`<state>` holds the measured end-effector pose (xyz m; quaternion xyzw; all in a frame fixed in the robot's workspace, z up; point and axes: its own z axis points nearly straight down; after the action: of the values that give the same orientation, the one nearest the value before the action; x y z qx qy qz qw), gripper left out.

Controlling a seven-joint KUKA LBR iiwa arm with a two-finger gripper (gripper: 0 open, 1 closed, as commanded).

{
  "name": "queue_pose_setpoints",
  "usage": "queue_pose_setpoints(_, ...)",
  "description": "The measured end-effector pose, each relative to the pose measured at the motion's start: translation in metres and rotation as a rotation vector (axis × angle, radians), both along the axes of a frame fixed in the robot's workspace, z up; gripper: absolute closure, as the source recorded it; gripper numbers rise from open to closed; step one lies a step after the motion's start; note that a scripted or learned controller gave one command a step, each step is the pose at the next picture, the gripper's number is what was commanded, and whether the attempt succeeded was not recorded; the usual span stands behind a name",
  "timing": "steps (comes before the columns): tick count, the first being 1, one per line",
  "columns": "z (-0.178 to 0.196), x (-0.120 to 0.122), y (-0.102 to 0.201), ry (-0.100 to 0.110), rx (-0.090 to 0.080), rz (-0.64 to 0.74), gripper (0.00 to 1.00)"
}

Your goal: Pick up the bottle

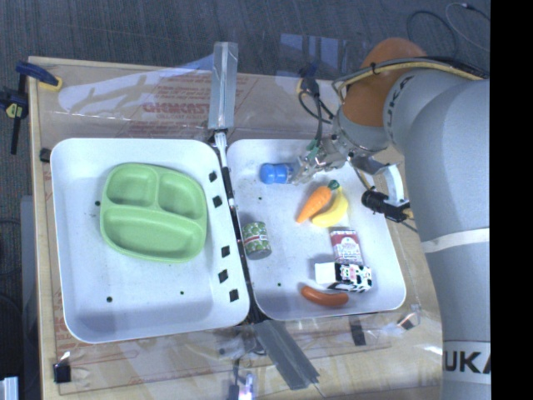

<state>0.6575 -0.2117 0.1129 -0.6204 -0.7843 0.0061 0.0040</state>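
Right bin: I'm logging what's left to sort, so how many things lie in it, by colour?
Blue: 1, the bottle
Orange: 1, the carrot
Yellow: 1, the banana
Green: 1, the can
Red: 2, the carton and the sausage
Black and white: 1, the cow-print box
Total: 7

A light wooden bench [125,365] covered with clear plastic sheeting stands on dark grey carpeted floor [125,11]. A blue clamp [37,75] grips its upper left corner. Black cables [462,15] trail across the floor at the upper right.
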Motion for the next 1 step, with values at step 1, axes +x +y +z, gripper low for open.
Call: queue_pose_setpoints(1,-0.0239,-0.0043,0.0316,0.001,0.006,0.023,1.0)
